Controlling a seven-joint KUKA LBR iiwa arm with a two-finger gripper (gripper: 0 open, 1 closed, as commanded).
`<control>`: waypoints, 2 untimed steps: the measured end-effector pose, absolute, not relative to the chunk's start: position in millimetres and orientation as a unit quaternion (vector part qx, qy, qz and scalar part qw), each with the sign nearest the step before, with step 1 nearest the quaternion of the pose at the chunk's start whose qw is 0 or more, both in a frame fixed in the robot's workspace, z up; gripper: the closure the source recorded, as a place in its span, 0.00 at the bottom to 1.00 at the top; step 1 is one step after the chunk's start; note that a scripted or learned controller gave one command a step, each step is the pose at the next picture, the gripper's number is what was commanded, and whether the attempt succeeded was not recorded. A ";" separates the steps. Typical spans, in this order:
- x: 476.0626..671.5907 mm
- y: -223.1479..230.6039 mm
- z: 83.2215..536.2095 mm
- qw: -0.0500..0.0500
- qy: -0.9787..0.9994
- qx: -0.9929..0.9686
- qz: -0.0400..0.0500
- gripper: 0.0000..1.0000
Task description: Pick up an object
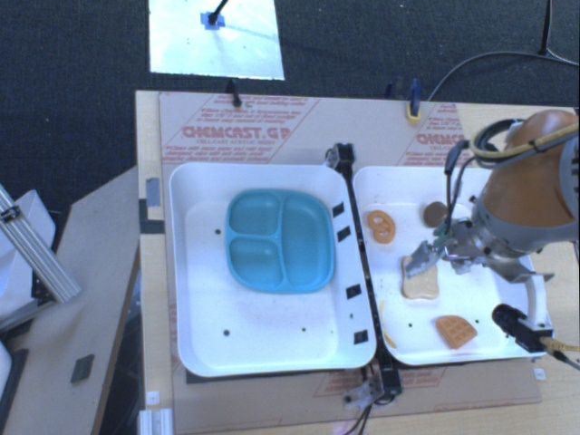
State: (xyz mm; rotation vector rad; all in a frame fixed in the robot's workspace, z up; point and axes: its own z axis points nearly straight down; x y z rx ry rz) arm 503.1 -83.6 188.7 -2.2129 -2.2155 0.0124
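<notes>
The right bin (pixel 399 352) holds several small food items: a pretzel (pixel 381 227) near its left wall, a round brown piece (pixel 434 213) further back, a pale bread-like slice (pixel 420 285) in the middle and an orange waffle piece (pixel 456 332) near the front. The gripper (pixel 422 259) hangs over the middle of this bin, right above the top edge of the pale slice. Nothing shows between its fingers. The grey and orange arm (pixel 530 188) reaches in from the right.
The left bin (pixel 195 333) holds a blue divided plate (pixel 278 240). A black clipped divider (pixel 355 261) runs between the bins. A dark part of the arm (pixel 518 324) sits over the right bin's front right corner. Cables (pixel 471 62) trail at the back right.
</notes>
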 end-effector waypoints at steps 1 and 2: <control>506.2 -83.5 195.2 0.000 -0.708 -0.706 0.000 0.00; 500.8 -92.0 144.0 0.001 -0.708 -0.707 0.000 0.00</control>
